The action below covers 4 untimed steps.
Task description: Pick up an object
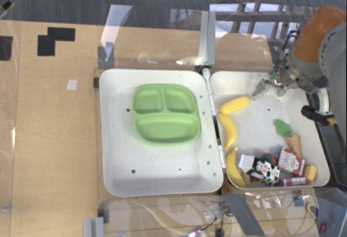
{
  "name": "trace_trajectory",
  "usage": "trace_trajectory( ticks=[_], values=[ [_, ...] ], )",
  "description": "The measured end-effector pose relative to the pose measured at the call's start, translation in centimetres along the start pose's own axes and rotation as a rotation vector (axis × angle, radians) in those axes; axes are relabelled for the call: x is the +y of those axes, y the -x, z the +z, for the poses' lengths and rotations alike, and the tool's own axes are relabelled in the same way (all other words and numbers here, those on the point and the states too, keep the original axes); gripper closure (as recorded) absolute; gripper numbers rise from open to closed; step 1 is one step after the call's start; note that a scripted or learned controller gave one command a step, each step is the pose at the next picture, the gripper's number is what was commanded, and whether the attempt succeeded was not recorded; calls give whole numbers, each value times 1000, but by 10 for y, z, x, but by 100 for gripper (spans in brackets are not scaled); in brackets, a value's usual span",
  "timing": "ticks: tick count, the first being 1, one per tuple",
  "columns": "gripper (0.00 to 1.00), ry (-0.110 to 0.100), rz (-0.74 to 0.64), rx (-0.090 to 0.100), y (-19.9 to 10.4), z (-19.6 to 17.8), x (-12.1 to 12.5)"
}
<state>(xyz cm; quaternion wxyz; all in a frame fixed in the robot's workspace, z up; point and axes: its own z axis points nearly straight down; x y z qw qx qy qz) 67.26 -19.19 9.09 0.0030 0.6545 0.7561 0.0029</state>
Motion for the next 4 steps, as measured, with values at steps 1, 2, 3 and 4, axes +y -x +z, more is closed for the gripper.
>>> trace_trajectory(
  ticks=[1, 2, 3, 4],
  values=[
    [0, 0, -28, -3, -3, 2, -44],
    [0, 4, -29, -3, -32, -1, -143],
    [100, 14, -31, -4, -33, -14, -140],
    [100, -1, 10, -1, -87, -130, -133]
  ],
)
